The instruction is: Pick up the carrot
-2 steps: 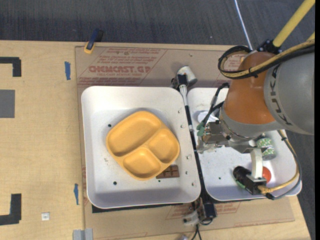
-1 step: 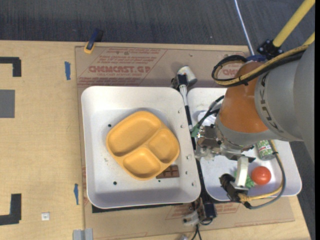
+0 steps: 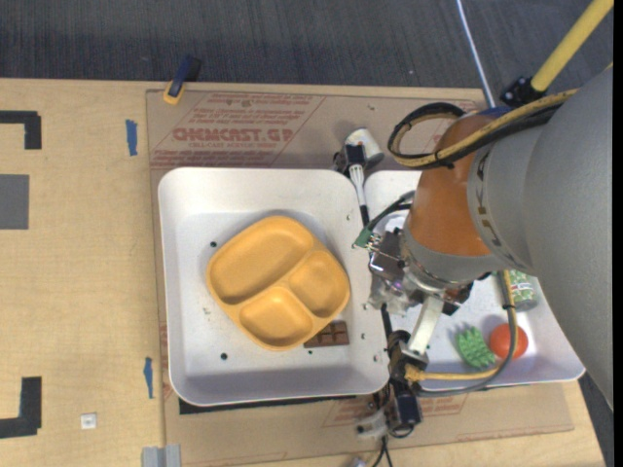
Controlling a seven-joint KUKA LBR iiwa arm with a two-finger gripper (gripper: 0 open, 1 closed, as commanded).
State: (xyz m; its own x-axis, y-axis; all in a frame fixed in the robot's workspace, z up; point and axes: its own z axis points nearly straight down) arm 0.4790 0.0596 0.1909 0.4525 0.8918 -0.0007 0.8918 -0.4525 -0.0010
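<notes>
The grey arm with its orange band (image 3: 443, 202) reaches over the left part of the right bin (image 3: 557, 358). My gripper (image 3: 421, 305) points down into that bin, close to the wall shared with the left bin, and the wrist hides what lies beneath it. An orange-red rounded object (image 3: 507, 341) lies at the bin's front right, partly behind a cable. I cannot tell whether it is the carrot. It sits well to the right of the gripper, apart from it.
A green spiky toy (image 3: 472, 348) lies beside the orange-red object. A green-and-white item (image 3: 522, 288) sits behind them. The left bin (image 3: 185, 261) holds a yellow divided plate (image 3: 279, 280) and a small brown piece (image 3: 332, 336). Cables hang at the bench's front edge.
</notes>
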